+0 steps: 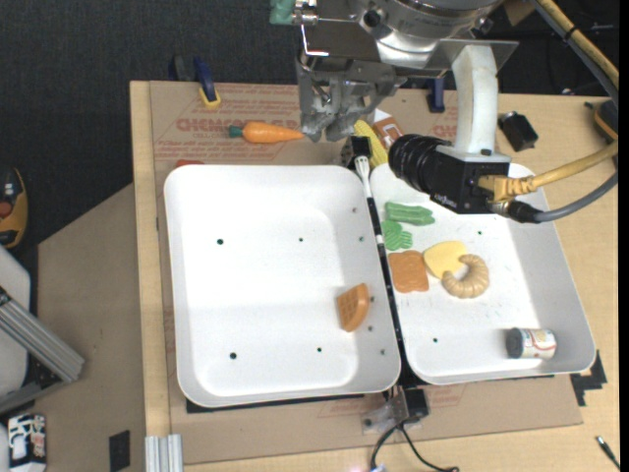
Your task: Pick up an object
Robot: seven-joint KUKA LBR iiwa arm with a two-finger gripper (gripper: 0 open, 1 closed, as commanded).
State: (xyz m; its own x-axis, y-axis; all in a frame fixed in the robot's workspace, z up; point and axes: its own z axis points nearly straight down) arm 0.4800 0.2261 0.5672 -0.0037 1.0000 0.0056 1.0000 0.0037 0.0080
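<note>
End effector (329, 116) hangs above the bins' far edge near the carrot (267, 133), grip state unreadable; nearest likely pick looks like the orange block (353, 307) in the left bin (226, 264), probably light, slightly soft, best pinched across its short sides.

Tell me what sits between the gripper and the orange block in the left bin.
Nothing visible does. The gripper hangs past the far rim of the left bin, near the carrot. The block lies alone near the divider, and the bin floor between them is bare white.
</note>
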